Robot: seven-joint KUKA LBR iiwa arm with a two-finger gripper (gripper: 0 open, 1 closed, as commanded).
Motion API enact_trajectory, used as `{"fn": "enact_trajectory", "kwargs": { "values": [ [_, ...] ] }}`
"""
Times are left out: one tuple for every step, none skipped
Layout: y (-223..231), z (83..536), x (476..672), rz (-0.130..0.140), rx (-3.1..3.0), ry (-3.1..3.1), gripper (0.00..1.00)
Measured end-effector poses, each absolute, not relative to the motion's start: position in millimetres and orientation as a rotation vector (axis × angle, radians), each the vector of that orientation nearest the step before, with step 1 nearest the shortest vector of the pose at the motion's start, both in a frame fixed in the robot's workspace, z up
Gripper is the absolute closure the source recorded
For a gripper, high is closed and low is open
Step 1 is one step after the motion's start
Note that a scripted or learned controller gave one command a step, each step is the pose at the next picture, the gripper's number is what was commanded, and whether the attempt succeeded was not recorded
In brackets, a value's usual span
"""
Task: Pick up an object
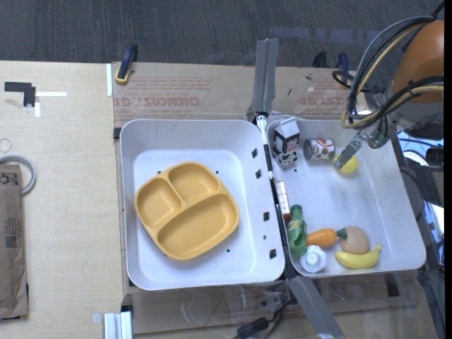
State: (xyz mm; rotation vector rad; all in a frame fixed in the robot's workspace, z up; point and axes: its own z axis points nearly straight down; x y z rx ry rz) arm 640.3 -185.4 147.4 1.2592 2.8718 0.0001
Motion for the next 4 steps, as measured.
{"fn": "enact_trajectory", "kwargs": {
  "values": [
    [-191.0,92.5,641.8,0.000,1.109,2.936,0.00],
    [-173.5,92.4,606.9,0.000,1.490,2.763,0.00],
    [-174.7,102.3,607.6,0.000,1.492,2.758,1.00],
    [-125.6,208.7,631.8,0.000,1.528,2.740,1.00]
  ]
}}
